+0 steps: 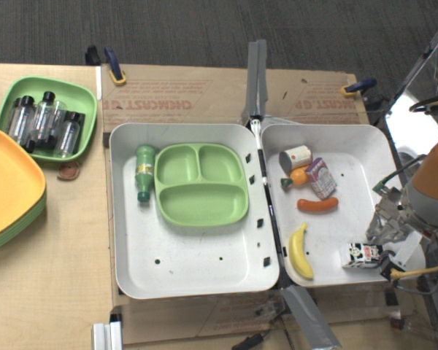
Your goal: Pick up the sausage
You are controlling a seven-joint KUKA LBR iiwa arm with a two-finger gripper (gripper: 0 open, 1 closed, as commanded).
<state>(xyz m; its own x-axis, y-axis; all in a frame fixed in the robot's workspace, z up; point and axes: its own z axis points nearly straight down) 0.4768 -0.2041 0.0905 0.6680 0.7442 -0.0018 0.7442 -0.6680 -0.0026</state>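
The sausage point(317, 205) is a short red-orange link lying flat in the middle of the right bin point(365, 141), free of anything around it. My gripper point(385, 228) hangs at that bin's right rim, well to the right of the sausage and slightly nearer the front. It sits just above a small black-and-white carton point(363, 254). The grey arm with its orange band point(432, 172) comes in behind it from the right edge.
Near the sausage are a purple carton point(321, 178), an orange point(298, 176), a white can point(297, 156) and a banana point(301, 252). The left bin point(197, 268) holds a green divided plate point(201, 184) and a green bottle point(144, 172). Far left stand a tray of bottles point(47, 119) and yellow plates point(11, 195).
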